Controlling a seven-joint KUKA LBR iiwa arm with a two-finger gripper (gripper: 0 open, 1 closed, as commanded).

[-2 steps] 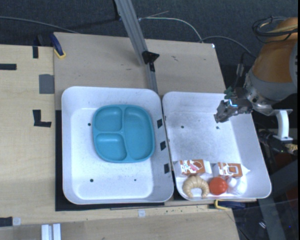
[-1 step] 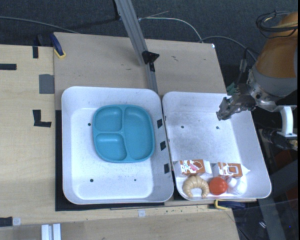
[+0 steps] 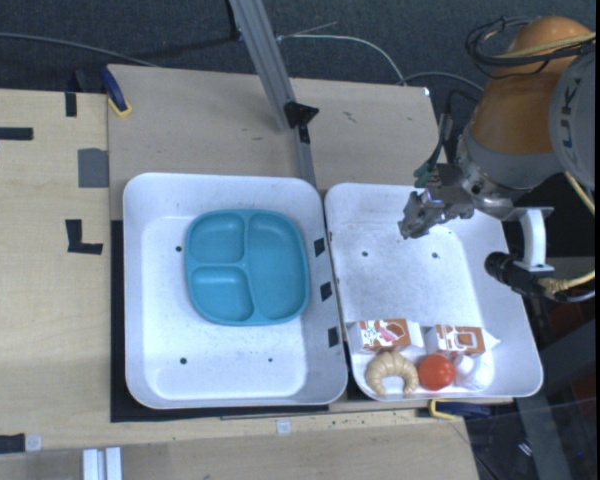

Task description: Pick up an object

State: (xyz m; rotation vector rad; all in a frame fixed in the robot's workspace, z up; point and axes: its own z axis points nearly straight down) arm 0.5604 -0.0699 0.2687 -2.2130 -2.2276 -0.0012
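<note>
My gripper (image 3: pixel 418 220) hangs over the far part of the right bin (image 3: pixel 405 278), with nothing seen between its fingers. Several small objects lie along that bin's near edge, well below the gripper: a tan croissant (image 3: pixel 392 372), a red tomato-like ball (image 3: pixel 437 372), and two white-and-orange packets (image 3: pixel 385 335) (image 3: pixel 461 340). A blue divided plate (image 3: pixel 248 266) rests in the left bin (image 3: pixel 150 348).
A grey metal pole (image 3: pixel 265 53) slants in from the top to the bins' far edge. The arm's orange and grey body (image 3: pixel 525 108) stands at the right, with a white-and-black fitting (image 3: pixel 525 258) beside the right bin.
</note>
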